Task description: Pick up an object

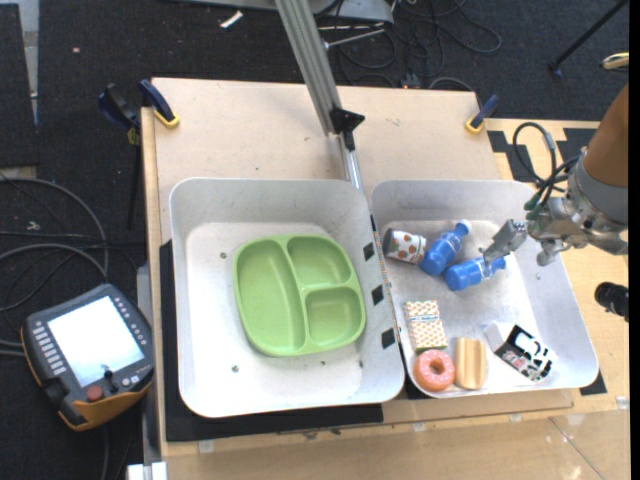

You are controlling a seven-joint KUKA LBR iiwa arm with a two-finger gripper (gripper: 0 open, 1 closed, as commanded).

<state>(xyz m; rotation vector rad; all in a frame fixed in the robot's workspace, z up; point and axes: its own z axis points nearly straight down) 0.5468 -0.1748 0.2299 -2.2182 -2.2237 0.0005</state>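
Gripper [503, 245] reaches in from 3 o'clock, low over the right bin [575, 313]. One finger tip sits at the blue cylinder [470, 272], seemingly touching its top end; can't tell if the fingers are open or closed on it. Blue bottle [444, 249] just at 10 o'clock of the cylinder, red-white can [404, 246] beyond. At 6 o'clock: wafer pack [425, 322], pink donut [434, 370], hotdog bun [470, 362], black-white item [526, 353]. Green divided plate [298, 294] in left bin [195, 268].

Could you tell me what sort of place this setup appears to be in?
Probably a robotics lab: a robot arm reaches over two white bins of toy items, a teach pendant lies on the floor, and loose cables lie behind.
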